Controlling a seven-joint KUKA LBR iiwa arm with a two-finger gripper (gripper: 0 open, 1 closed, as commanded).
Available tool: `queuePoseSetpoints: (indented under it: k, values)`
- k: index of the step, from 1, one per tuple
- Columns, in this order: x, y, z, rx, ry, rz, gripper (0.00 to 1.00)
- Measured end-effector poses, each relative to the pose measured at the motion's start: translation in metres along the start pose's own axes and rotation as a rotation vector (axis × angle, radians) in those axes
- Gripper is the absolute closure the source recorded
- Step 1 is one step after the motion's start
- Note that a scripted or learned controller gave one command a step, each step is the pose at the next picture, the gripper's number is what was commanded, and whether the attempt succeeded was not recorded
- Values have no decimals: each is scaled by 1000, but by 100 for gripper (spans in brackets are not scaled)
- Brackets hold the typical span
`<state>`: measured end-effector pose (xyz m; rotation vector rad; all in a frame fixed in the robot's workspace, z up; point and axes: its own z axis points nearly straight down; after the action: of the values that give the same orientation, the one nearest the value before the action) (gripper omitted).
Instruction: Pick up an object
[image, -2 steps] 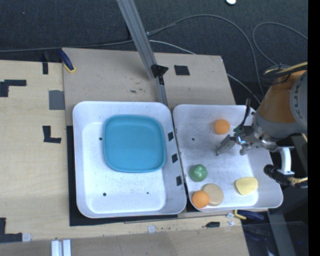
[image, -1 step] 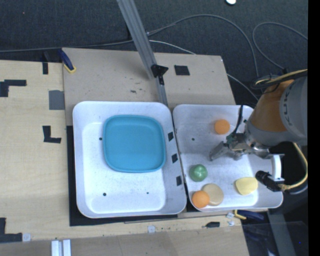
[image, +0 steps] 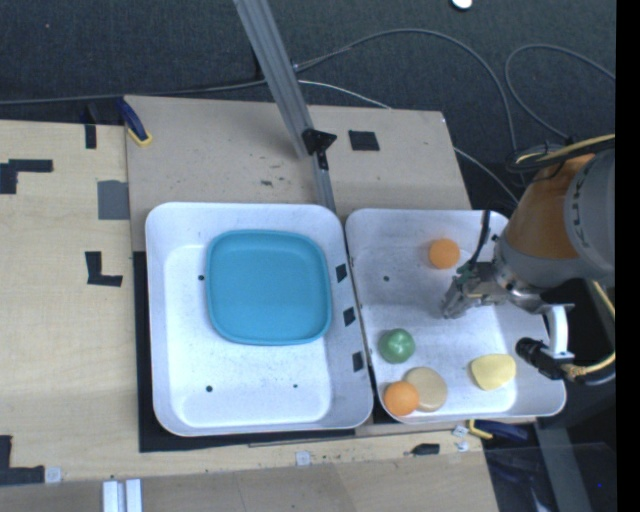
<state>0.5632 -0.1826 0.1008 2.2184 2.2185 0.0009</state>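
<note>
Bench, right bin (image: 400, 232): gripper (image: 456, 303), finger state cannot be told, nothing visibly held; orange ball (image: 444, 253) just beyond it, apart.

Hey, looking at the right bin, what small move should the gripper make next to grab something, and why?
Probably shift toward the orange ball and center over it. The gripper sits low in the right bin with nothing visible between its fingers, and that ball lies nearest, apart from the others.
</note>
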Motion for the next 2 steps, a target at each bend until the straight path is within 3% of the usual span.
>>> queuePoseSetpoints:
  k: [2]
  values:
    - [3, 2, -84, 1, 2, -1, 100]
